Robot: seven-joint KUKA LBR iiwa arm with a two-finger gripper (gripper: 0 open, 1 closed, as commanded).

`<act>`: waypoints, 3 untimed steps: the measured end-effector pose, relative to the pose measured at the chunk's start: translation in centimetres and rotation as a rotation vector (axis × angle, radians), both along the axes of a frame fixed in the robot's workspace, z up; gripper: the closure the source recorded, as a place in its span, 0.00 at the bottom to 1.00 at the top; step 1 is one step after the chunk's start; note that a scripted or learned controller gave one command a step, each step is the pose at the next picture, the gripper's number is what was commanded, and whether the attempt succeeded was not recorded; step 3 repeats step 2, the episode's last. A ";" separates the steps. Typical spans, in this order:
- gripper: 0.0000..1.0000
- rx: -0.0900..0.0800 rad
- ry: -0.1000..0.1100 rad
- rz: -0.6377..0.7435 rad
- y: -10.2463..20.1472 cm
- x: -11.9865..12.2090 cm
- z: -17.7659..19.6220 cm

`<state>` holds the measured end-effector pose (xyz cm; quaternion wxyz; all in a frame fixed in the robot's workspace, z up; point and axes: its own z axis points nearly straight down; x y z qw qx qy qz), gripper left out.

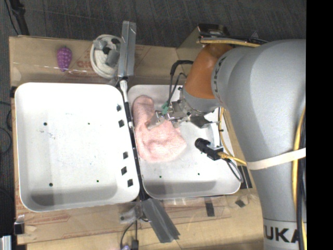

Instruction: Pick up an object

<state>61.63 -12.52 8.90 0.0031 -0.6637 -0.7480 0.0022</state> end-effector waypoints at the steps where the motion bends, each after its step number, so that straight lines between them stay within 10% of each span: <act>1: 0.00 0.000 -0.003 0.032 -3.1 1.8 0.1; 3: 0.00 0.001 -0.003 0.033 -3.1 1.8 0.1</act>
